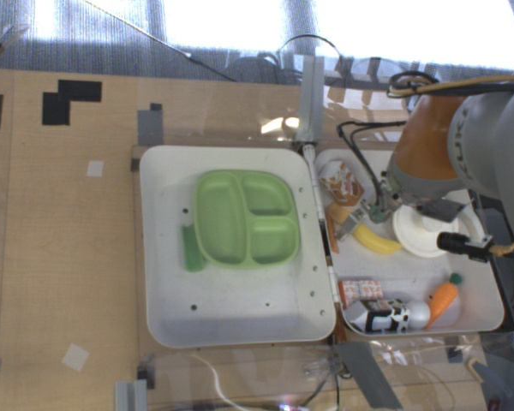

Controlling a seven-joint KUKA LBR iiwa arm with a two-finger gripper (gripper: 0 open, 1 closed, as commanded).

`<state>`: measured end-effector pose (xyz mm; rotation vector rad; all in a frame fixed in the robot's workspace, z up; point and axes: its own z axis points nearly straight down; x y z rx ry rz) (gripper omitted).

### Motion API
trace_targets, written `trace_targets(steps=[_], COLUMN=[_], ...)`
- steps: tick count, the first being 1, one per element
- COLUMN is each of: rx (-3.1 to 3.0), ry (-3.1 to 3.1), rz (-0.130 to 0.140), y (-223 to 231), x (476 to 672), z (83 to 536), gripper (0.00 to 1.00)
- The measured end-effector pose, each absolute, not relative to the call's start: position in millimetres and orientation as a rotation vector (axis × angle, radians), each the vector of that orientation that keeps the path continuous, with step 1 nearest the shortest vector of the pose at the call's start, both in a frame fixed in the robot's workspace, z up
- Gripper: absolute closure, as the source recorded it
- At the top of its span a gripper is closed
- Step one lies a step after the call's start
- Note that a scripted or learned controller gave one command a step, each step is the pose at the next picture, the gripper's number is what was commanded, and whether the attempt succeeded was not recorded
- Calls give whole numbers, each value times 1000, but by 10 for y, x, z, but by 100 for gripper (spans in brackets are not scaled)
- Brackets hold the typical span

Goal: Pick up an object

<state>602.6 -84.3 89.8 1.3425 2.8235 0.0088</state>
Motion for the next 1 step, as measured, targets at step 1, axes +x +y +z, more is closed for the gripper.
trace_targets(steps=[1], rx=[1325], ry=[2817], rz=[15], y=[-837], x=[6066], z=[1046], gripper=[100])
